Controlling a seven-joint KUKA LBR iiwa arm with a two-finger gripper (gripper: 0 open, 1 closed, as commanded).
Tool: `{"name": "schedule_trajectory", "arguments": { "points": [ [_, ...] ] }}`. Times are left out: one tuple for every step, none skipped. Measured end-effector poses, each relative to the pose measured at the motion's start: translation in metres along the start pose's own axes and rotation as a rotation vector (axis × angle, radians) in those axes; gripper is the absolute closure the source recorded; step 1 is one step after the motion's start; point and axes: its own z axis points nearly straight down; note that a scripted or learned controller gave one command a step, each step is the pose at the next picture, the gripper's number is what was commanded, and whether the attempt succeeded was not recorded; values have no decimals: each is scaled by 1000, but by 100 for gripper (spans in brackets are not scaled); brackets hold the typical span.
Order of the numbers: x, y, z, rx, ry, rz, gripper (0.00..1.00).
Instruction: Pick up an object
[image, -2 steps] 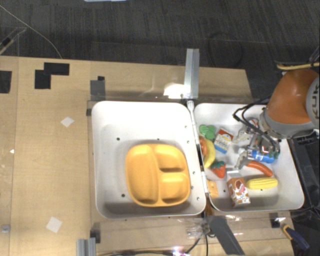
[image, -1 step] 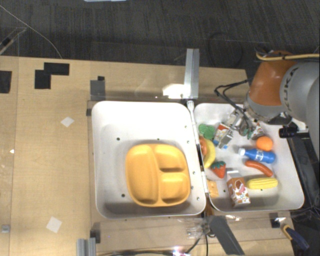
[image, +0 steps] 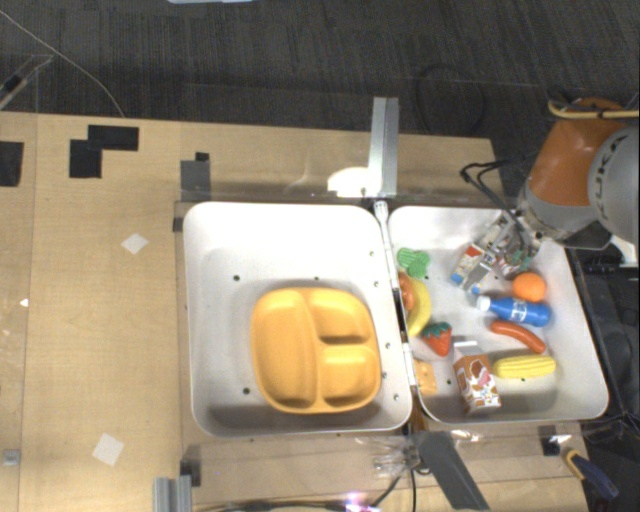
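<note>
- Wooden tabletop (image: 100, 330) carries two shallow white plastic bins side by side; grey arm with orange band (image: 580, 165) comes in over the far right corner.
- Left white bin (image: 215, 250): holds a yellow compartmented plastic tray (image: 315, 348), lying toward the bin's near edge. Not a likely pick; too wide for a pinch.
- Right white bin (image: 575, 330): all the small toys are here, crowded toward the middle and the near edge.
- Gripper (image: 497, 255) hangs low in the right bin's far half, over a small blue-and-white item too blurred to name. How far apart the fingers stand cannot be told, nor whether anything sits between them.
- Candidate targets close by, toward the bin's right edge: blue plastic bottle with white cap (image: 517, 311), lying on its side; orange ball (image: 531, 288) just beside it, probably touching; red sausage-shaped toy (image: 518, 335) just nearer.
- Further off: yellow toy corn cob (image: 525, 368), brown printed carton (image: 478, 384), yellow toy banana (image: 420, 310) along the bin's left edge, green toy (image: 413, 262), red toy strawberry (image: 437, 341).
- Judgement: approach under way, grasp not confirmed. To do it well, close across the bottle's narrow width, not its length; the ball is apt to roll off. Descend straight, keep off neighbours and the bin wall.
</note>
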Motion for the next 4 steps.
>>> {"name": "schedule_trajectory", "arguments": {
  "points": [
    [-19,-28,-30,1,1,205,0],
    [-19,-28,-29,1,2,205,0],
    [8,15,1,1,3,462,0],
    [5,16,-13,-4,-8,454,100]
  ]
}}
